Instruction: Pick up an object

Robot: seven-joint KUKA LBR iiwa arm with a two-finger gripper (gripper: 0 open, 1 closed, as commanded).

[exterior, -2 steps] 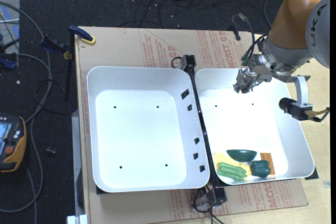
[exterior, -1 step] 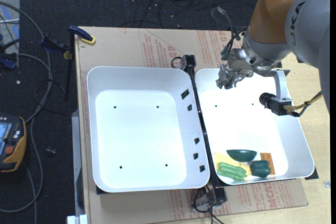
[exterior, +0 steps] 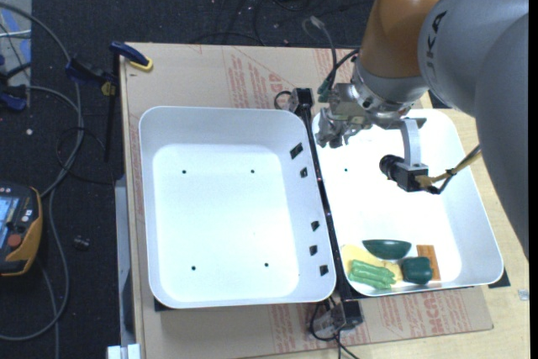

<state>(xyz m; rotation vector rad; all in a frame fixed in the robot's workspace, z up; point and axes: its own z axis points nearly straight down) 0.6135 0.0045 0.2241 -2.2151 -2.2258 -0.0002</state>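
Note:
Several small objects lie in the near corner of the right bin (exterior: 454,181): a dark green bowl-shaped piece (exterior: 387,248), a yellow piece (exterior: 356,252) beside it, a light green ridged piece (exterior: 370,273), a dark green block (exterior: 417,269) and an orange-brown piece (exterior: 428,252). My gripper (exterior: 334,129) hangs over the far left corner of the right bin, close to the divider between the bins. It is well away from the objects. A black part on a bracket (exterior: 402,171) juts from the wrist over the bin's middle.
The left bin (exterior: 160,181) sits beside the right one on a wooden board (exterior: 227,71). A blue and yellow clamp (exterior: 130,55) grips the board's far left corner. Cables and a yellow-black device (exterior: 18,227) lie on the dark floor to the left.

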